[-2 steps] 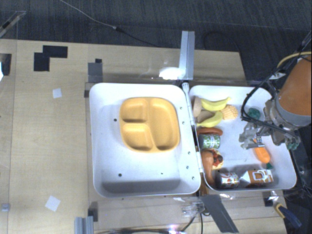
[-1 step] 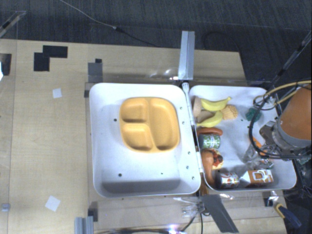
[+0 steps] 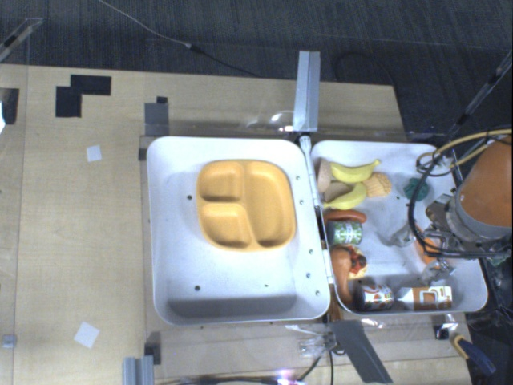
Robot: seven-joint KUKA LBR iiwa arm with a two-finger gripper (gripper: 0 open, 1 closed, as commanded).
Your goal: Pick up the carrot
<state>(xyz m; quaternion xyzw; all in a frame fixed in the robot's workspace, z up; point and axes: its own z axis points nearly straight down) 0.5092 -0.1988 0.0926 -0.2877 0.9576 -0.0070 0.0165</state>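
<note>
The carrot (image 3: 427,248) seems to lie at the frame's right, in the right bin (image 3: 481,295), under the arm; pincer (image 3: 437,251) state untellable; descend straight, avoiding neighbouring items.

Divided tray (image 3: 244,204) in left bin (image 3: 172,239); banana (image 3: 353,171), cans in right bin (image 3: 473,291).

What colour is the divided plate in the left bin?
Yellow-orange, plain, no pattern; the divided plate shows clearly in the camera view.
</note>
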